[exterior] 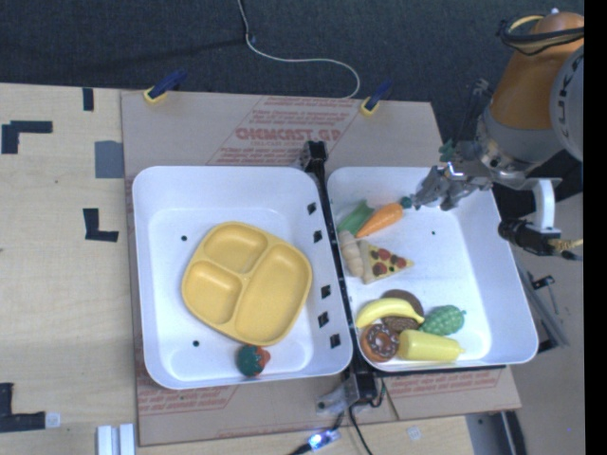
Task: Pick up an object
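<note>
Wooden desk [57,254], two white bins. Nothing lifted yet — orange plastic carrot [381,219] left lying in right bin [493,282]; hand [438,190] poised beside it, grip state unreadable.

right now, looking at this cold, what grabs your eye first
The big yellow divided plate in the left bin stands out most, with a small red and green ball just below it. The right bin holds a heap of toy food, a carrot, a pizza slice and a banana, while the gripper hovers above its far edge.
</note>
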Action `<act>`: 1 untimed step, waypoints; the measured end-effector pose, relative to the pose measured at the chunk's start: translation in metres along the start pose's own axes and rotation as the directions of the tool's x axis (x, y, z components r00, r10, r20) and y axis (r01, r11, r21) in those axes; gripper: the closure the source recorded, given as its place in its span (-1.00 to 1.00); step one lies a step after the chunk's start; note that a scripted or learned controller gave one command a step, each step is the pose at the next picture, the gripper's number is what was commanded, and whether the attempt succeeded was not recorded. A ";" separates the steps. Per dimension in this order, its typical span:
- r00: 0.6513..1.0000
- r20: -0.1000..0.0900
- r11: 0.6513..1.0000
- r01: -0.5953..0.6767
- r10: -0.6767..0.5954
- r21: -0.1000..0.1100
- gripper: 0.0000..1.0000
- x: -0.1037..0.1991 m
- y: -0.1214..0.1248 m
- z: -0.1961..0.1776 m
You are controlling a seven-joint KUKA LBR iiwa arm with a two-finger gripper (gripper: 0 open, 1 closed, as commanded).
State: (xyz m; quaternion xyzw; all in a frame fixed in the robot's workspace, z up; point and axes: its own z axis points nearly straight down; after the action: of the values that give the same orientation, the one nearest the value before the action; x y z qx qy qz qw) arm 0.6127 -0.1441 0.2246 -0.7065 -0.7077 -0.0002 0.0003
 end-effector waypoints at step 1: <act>1.000 0.000 1.000 0.005 -0.005 0.000 1.00 0.048 0.019 0.001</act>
State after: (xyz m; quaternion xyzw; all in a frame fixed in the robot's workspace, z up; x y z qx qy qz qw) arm 0.6314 -0.0960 0.2240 -0.7049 -0.7093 -0.0002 0.0006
